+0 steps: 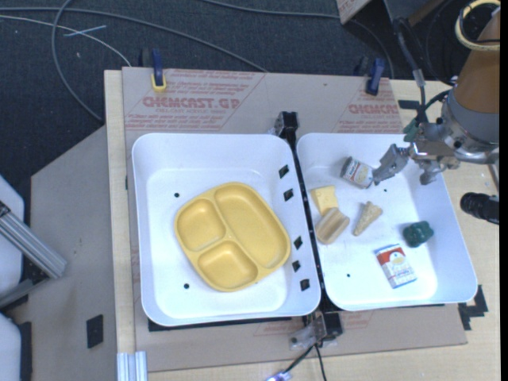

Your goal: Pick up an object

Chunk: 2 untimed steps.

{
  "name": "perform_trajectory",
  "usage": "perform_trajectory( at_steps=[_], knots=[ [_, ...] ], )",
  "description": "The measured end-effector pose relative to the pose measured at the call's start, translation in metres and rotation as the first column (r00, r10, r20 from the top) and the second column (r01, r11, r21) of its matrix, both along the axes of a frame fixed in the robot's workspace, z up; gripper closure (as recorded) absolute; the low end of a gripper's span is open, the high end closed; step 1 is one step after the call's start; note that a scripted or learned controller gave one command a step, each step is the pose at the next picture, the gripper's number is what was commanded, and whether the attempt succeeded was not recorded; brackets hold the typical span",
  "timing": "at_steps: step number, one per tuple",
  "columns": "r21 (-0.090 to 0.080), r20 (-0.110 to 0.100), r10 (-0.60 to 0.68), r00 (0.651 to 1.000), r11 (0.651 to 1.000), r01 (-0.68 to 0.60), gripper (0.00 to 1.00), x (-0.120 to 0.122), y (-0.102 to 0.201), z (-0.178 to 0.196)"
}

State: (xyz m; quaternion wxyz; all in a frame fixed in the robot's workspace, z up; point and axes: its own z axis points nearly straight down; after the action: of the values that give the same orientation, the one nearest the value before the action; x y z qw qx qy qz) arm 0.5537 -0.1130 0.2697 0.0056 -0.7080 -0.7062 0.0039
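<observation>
Jaws (pixel 406 167) above right bin's (pixel 452 292) rim

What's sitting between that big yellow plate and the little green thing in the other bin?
From the camera view, between the yellow divided plate and the green object lie the bins' black-clipped rims, then a tan bread-like piece and a pale wedge.
</observation>
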Motion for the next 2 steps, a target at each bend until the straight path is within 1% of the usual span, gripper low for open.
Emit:
perform_trajectory(
  at_steps=[1, 2],
  knots=[
    [-0.002, 0.012, 0.002, 1.000, 1.000, -0.002, 0.00, 0.002, 0.000, 0.006],
    [0.000, 0.006, 0.002, 1.000, 1.000, -0.002, 0.00, 0.007, -0.005, -0.053]
  ],
)
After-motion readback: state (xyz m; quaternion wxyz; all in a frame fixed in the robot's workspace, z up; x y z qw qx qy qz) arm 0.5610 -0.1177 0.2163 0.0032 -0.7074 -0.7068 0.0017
